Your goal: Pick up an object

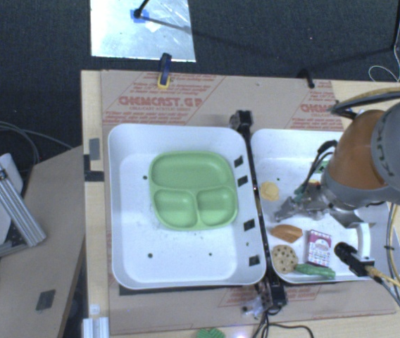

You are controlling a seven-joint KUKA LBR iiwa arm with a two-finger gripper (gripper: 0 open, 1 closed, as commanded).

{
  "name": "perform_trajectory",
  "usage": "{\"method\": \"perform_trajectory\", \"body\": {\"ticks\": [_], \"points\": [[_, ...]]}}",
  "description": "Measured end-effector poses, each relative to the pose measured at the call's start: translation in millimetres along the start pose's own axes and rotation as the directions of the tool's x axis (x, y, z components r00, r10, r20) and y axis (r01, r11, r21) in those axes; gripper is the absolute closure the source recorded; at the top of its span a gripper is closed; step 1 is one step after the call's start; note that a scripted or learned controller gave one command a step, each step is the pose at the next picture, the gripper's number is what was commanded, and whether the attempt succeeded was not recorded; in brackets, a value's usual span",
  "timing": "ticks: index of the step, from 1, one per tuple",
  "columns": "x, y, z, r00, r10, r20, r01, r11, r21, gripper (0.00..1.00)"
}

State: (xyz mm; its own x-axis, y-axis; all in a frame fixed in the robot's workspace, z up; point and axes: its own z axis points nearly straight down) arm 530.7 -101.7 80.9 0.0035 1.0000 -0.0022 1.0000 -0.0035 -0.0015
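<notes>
5 small objects are seen in the right bin [284,153], all gathered in its near half. An orange bread-shaped piece [286,232] lies close to the bin's left wall, and a round cookie [284,258] is set just beside it, toward the near edge. A pink box [318,248] is placed to the right of these 2, and a green pod [316,271] is laid along the near wall, just below the box. A small yellow disc [269,190] is set apart from the others, further back by the left wall. The gripper [289,207] is held low over this bin, between the yellow disc and the orange piece and nearer the latter; whether it touches either cannot be told, nor whether the jaws are open or closed. The grey arm [369,160], with its orange band, is extended in from the right across the bin. In the left bin [129,189], a green divided plate [191,190] with 3 compartments is laid near the middle. Both bins are carried on a red-printed sheet [207,97] spread over the worktop [91,111].
</notes>
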Motion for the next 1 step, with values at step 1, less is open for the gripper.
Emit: {"method": "perform_trajectory", "body": {"ticks": [1], "points": [[-72.3,17.7,-97.2,1.0,0.001,0.005,0.0,1.0,-0.013,0.0]]}}
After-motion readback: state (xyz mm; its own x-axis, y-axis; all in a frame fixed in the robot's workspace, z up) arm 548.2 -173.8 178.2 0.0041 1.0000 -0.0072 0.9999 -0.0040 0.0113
